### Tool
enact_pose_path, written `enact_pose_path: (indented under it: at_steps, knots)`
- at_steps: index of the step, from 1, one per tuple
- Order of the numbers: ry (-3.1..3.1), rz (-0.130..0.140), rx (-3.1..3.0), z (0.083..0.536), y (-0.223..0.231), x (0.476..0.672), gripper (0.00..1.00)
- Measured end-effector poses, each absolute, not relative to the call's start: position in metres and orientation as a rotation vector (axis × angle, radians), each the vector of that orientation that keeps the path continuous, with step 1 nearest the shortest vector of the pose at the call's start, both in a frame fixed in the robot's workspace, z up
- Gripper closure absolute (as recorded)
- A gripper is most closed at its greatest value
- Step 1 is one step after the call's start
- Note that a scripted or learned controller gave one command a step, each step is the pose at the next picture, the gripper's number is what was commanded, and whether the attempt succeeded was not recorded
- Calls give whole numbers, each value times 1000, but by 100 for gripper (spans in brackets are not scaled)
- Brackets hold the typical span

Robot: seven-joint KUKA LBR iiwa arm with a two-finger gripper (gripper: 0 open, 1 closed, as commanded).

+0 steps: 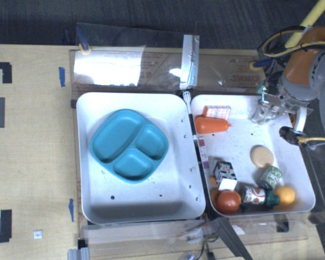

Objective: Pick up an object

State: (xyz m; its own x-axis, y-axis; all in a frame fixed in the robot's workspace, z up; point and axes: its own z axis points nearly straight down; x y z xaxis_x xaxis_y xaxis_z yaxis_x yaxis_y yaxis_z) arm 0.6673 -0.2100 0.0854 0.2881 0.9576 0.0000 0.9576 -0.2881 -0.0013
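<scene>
Right now the tool [266, 112] hangs over the upper right corner of the right bin [309, 184], with nothing visible between its fingers; whether they are spread or pressed together I cannot tell from this slanted view. Nothing lies directly under it, only bare white floor, so a straight descent would likely close on air or scrape the bin wall, which stands just beside it. The nearest candidates are the orange carrot-like piece [212, 125] and the small pink-and-white box [217, 112] touching it, over by the divider, and the pale round disc [261, 155] lower down. The disc looks flat and might slip out of a pinch. Along the bottom edge a red tomato-like ball [228, 200], a small bottle [257, 195], a green can [271, 175], an orange fruit [285, 195] and a dark carton [224, 170] crowd together, so a finger could land on a neighbour and knock things aside. In the left bin [95, 202] sits a blue divided tray [130, 144], well apart.
</scene>
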Motion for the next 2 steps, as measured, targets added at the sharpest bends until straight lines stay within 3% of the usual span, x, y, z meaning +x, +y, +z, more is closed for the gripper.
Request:
enact_pose_path:
  at_steps: [2]
  knots:
    - [-1881, 0, -2522, 105, -211, 669, 100]
